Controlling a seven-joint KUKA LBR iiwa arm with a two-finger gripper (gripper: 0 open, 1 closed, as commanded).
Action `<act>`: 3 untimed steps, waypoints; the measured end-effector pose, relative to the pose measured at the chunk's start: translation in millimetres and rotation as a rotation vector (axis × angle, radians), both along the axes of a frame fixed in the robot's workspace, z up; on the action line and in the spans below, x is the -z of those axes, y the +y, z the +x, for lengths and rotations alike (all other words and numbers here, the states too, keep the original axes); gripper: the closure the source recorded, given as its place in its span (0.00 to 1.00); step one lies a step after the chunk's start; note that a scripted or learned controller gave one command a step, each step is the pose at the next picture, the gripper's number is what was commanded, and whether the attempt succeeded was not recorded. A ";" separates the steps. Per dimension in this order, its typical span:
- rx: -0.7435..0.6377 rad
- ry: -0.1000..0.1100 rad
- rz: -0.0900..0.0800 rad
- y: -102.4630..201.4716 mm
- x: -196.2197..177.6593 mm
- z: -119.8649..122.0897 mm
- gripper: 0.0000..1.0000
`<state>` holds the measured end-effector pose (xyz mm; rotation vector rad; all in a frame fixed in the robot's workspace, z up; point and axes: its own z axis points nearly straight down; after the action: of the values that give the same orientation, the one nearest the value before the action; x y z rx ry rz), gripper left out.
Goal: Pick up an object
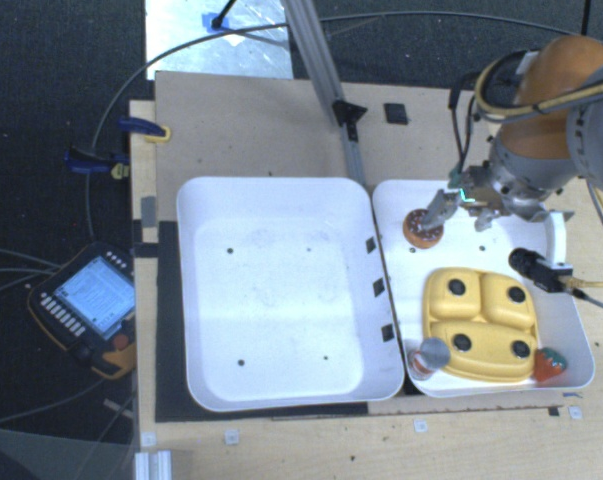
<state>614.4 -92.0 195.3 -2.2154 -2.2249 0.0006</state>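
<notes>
- Tool [437,211] sits low over the upper-left corner of the right bin [404,280], carried by the grey arm [526,183], which comes in from the view's right.
- Tool state: cannot tell whether spread or pressed together; the slanted view gives no clear look at its tip.
- Brown round piece [421,229], small with an orange rim, lies on the right bin's floor directly at the tool's tip. Contact looks likely, but a grip cannot be confirmed.
- Yellow moulded piece [480,325] has four rounded lobes, each with a dark dot. It fills the lower middle of the right bin, apart from the brown round piece.
- Small grey item [431,353] lies against the yellow moulded piece's lower-left edge, near the bin's front-left corner.
- Red item [549,365] with a bit of green sits at the yellow moulded piece's lower-right corner, close to the bin's front rim.
- Left bin [271,298] stands just beside the right bin on the table [241,128], rims touching.
- Handheld pendant [86,303] with a lit screen lies off the table's left side.
- Blue clamps [133,128] grip the table's upper-left edge.
</notes>
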 end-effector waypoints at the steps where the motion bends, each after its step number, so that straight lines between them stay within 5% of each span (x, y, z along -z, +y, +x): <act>1: 0.000 -0.003 0.000 0.0 -1.1 0.7 0.00; 3: 0.003 0.000 -0.002 -0.4 83.0 7.5 0.00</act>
<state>621.9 -92.3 112.4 -2.2192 -2.2228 0.0022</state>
